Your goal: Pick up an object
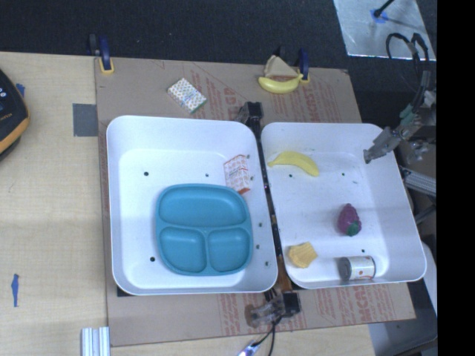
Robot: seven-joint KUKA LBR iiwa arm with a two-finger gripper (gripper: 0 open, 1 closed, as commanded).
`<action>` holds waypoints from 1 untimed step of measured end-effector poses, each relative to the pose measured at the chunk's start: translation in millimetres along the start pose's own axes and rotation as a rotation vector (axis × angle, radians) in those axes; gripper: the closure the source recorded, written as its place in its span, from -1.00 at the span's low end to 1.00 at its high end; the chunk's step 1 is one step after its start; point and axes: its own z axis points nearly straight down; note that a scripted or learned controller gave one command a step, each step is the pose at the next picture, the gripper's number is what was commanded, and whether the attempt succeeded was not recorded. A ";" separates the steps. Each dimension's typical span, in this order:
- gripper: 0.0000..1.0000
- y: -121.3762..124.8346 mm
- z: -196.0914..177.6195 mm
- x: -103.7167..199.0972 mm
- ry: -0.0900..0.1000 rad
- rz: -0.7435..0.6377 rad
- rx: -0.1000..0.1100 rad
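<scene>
The right bin (386, 199) holds a yellow banana (295, 162) near its far left, a purple fruit with a green tip (349, 219) in the middle, a yellow wedge-shaped piece (302, 254) at the front left and a small metal can (358, 268) lying on its side at the front. The left bin (126, 199) holds a blue divided plate (204, 228) and a small red-and-white packet (238, 173) by its right wall. My gripper (377, 148) hangs at the right bin's far right rim, apart from every object.
On the cardboard behind the bins lie a yellow banana-like toy (280, 80) and a small patterned packet (186, 93). Blue clamps (105, 54) hold the cardboard's far edge. A black and yellow device (9, 113) sits at the far left of the bench.
</scene>
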 end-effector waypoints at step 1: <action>-1.00 -10.5 124.7 -8.2 0.000 0.000 0.002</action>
